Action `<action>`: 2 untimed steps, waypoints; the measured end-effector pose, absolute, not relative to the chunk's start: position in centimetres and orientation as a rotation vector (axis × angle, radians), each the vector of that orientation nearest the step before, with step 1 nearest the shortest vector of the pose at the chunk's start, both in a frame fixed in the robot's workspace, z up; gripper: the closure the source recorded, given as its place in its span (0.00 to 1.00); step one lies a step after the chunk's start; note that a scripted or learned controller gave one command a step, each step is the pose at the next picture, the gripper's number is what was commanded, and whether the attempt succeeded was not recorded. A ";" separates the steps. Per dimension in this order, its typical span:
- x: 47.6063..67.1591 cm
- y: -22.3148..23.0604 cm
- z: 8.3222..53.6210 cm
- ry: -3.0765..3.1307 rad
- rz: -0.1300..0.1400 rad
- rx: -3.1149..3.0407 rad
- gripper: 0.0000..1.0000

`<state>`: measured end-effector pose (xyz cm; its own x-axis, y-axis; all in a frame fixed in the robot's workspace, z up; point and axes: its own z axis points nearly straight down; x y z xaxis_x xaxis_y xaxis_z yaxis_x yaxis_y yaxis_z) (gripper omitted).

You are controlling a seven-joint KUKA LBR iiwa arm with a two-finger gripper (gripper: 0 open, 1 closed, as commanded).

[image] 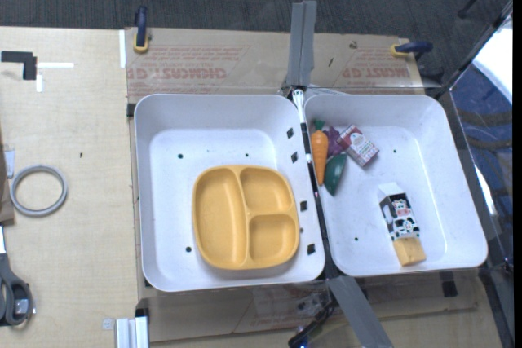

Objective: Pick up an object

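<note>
Right bin (pixel 457 167): one milk carton (pixel 401 228), long axis near-far, yellow end toward the near wall, slightly skewed. At the far-left corner, one carrot (pixel 320 152) upright along the divider, one green vegetable (pixel 335 174), one small pink-red box (pixel 360 146), tilted. Left bin (pixel 163 175): one yellow three-compartment plate (pixel 245 216). Claw state: cannot tell.

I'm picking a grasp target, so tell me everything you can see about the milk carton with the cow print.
The cow-print milk carton is a small toy box, white with black patches and a yellow-orange lower end. It lies flat on the floor of the right bin, long axis running roughly up the view, slightly slanted. Nothing touches it; the other toys sit apart, near the bin's left wall.
</note>
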<state>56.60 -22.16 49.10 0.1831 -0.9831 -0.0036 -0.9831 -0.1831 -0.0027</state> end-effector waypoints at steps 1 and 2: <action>59.6 -21.1 49.0 1.427 0.005 -2.793 1.00; 59.8 -21.1 49.6 1.431 0.009 -2.785 1.00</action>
<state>59.81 -21.07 49.64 0.5824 -0.8128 -0.0100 -0.8129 -0.5824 -0.0062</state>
